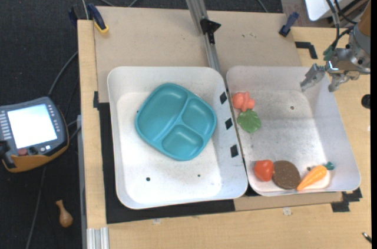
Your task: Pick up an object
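Toy food pieces lie in the right-hand white bin (pixel 330 124). A pinkish-orange lumpy piece (pixel 242 102) sits against the bin's left wall, with a green leafy piece (pixel 249 121) touching it just below. Along the lower edge of the frame's right half, a red tomato-like piece (pixel 264 169), a brown round patty (pixel 285 174) and an orange carrot with a green tip (pixel 314 176) sit in a row, each touching the next.

At the upper right of the frame, the gripper (pixel 323 77) hangs over the bin's upper right corner, well apart from all the pieces. Its two grey fingers (pixel 310 77) are spread apart with nothing between them, as far as this slanted view shows.

In the left-hand white bin (pixel 135 183), a teal plastic plate with three compartments (pixel 175 120) lies tilted.
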{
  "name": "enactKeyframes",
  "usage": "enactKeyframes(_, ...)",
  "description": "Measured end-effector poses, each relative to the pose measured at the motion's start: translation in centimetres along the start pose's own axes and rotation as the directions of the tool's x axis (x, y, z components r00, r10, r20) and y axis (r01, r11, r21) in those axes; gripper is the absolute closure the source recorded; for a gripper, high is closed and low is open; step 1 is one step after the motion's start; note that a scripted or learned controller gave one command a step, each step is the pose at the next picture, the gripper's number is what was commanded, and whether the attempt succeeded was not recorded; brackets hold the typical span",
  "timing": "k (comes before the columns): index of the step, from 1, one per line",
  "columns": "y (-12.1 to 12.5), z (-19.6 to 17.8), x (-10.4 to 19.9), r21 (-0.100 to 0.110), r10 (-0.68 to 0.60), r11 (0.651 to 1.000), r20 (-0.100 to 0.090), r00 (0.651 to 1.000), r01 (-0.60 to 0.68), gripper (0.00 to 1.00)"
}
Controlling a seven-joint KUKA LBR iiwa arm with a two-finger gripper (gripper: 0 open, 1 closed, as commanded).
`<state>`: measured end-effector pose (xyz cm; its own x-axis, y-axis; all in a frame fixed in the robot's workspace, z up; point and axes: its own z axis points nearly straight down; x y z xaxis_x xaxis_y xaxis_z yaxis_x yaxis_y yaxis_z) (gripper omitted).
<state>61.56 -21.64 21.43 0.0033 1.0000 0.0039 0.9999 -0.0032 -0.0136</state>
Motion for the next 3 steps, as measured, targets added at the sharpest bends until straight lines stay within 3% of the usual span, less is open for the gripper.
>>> enactKeyframes(1, 0.3, -0.8, 0.1, -0.014, -0.004, 1.0, 0.004, 1.0, 0.004, 0.0)
enactKeyframes(3, 0.9, 8.3, 0.8, -0.008, -0.004, 1.0, 0.002, 1.0, 0.004, 0.0)
